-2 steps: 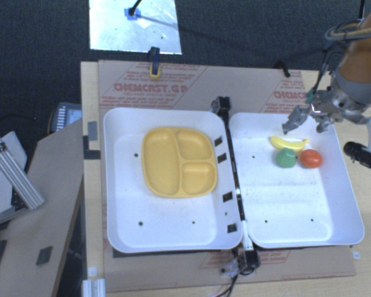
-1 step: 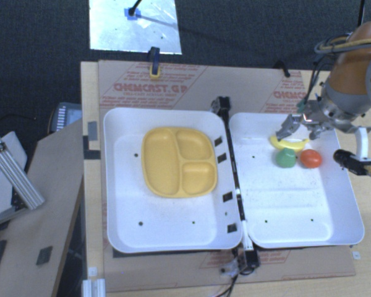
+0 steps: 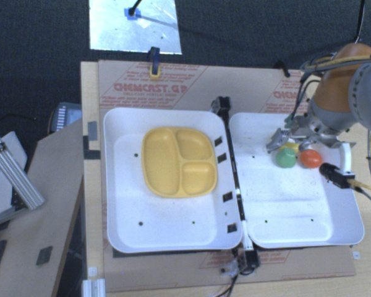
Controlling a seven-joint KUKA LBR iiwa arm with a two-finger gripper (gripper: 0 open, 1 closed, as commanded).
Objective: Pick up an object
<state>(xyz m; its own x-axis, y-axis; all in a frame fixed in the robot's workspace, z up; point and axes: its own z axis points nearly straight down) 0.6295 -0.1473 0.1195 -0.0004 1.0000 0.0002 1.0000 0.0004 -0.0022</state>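
A grey KUKA arm [image 3: 358, 85] with an orange band reaches in over the right-hand white bin [image 3: 297, 228], its gripper [image 3: 285, 140] low above a small cluster of objects at the bin's far side. Whether the fingers stand apart or together cannot be told from this slanted view, and nothing is visibly clamped between them. A green ball [image 3: 286, 158] lies just below the fingertips, an orange-red ball [image 3: 310, 159] sits just beside it on the side nearer the arm's wrist, and a sliver of a yellow object [image 3: 291, 146] peeks out right under the gripper, touching the green one. To do the pick well, the judgement here is that the fingers should straddle a single piece, likely the green ball, coming straight down so the neighbours are not nudged away, and close only once seated low around it. The count: two white bins, three small objects in the right one, and one yellow divided tray [image 3: 178, 161] with three compartments in the left bin [image 3: 123, 228], well away from the fingers.
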